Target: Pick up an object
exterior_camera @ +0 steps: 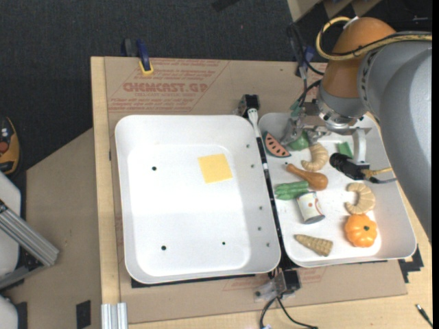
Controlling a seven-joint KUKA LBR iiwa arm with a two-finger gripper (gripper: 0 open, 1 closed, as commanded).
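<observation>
Toy food (311, 208) heaped in right bin (392, 214) for picking: cone (313, 244) at six o'clock, pumpkin (361, 230) at five, drumstick (309, 177) mid-bin. Farther, at eleven o'clock, green piece (299, 143) just beneath gripper (302, 126), probably the intended pick. Gripper opening: cannot tell.

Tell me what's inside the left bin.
The left bin holds one yellow square, lying flat near its upper middle. A few small dark dots mark its floor. Nothing covers any part of it.
</observation>
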